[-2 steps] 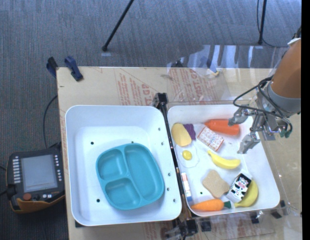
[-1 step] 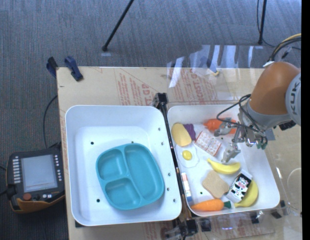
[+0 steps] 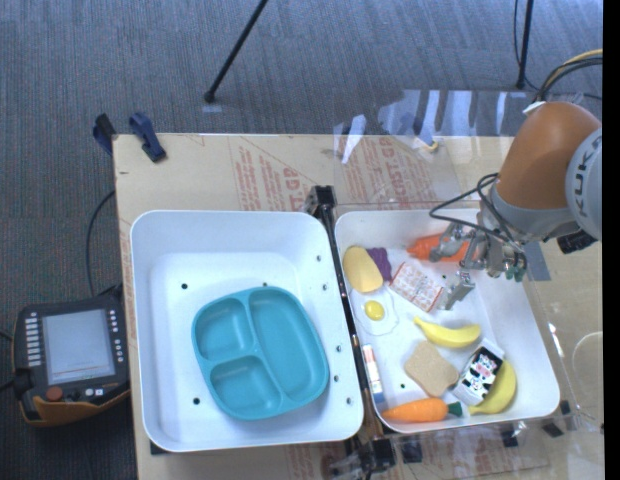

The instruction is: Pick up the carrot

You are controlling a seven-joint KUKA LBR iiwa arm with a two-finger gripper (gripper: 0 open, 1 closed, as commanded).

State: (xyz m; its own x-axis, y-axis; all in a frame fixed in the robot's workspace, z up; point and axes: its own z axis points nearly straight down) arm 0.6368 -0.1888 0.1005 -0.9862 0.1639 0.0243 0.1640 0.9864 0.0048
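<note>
While reaching in from the right, hangs low over the right bin (image 3: 546, 360): grey arm with orange band bent downward, end effector (image 3: 464, 280) poised above the bin's upper middle, near a pink-and-white packet (image 3: 417, 285) and an orange item (image 3: 427, 246) by the back wall. Cannot tell whether clenched or released; nothing seen between the fingers. Lying at the front edge of the right bin, well apart from the end effector: carrot (image 3: 417, 411), beside a bread slice (image 3: 431, 368) and a milk carton (image 3: 480, 374). Resting in the left bin (image 3: 150, 268): a blue divided plate (image 3: 260, 352).
</note>
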